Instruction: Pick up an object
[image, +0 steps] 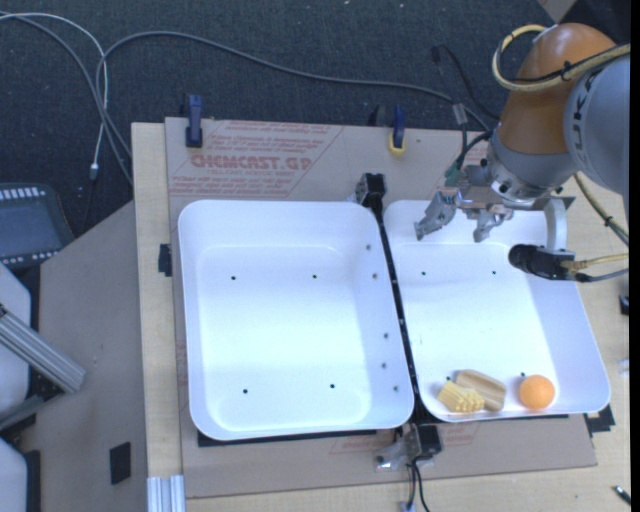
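The grey metal two-finger gripper (457, 218) is hanging open over the right white bin (570, 330), holding nothing; a small orange ball (537, 392) is sitting near the front rim.

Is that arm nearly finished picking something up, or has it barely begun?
Barely begun, it seems. Done: nothing looks lifted; the orange ball, the corn piece and the tan bread-like piece all lie at the right bin's near edge. In hand: the gripper hangs with open fingers, holding nothing, over that bin's far edge. Left: reaching an object, closing, lifting.

Claw (456, 222) fingers spread, empty, arm raised
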